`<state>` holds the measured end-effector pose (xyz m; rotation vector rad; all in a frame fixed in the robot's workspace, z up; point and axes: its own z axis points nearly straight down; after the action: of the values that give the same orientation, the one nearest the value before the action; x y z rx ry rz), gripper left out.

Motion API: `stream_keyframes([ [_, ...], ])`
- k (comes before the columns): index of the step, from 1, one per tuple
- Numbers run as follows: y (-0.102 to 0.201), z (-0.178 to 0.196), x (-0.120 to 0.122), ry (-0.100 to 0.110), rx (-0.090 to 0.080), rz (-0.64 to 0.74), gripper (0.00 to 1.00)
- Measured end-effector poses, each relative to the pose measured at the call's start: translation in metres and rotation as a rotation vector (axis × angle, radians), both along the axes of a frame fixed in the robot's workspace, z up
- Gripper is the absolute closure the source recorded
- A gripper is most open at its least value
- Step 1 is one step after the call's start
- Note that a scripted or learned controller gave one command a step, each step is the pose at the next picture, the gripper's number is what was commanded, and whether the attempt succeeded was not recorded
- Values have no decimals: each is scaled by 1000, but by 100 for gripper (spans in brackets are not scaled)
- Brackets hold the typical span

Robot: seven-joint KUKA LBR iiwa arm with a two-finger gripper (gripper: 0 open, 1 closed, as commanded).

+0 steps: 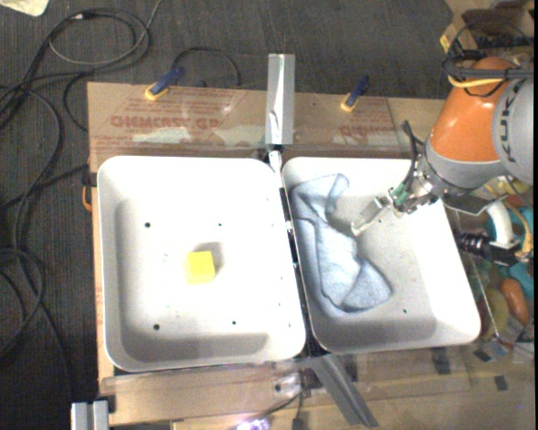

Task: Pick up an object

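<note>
While the gripper (363, 222) hovers over the right bin (430, 321), jaw state untellable, it should drop squarely onto the cloth (341, 267) beside it.

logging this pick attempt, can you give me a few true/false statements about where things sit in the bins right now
1. The small yellow foam cube lies in the left white bin. True.
2. The pale blue crumpled cloth lies in the left bin. False: it lies in the right white bin, along the side nearest the left bin.
3. The gripper is above the right bin, close to the cloth. True.
4. The yellow cube is between the gripper's fingers. False: the cube sits alone on the left bin's floor, far from the gripper.
5. The arm's orange band hangs over the left bin. False: it is at the right bin's far right corner.
</note>
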<state>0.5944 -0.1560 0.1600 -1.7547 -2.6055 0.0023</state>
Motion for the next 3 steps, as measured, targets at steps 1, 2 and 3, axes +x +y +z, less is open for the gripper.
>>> stream_keyframes([
  [1, 33, -66, 67, -1, -4, 302, 0],
  [2, 34, -56, 67, -4, -2, 301, 100],
  [3, 34, -56, 67, -4, -1, 301, 0],
])
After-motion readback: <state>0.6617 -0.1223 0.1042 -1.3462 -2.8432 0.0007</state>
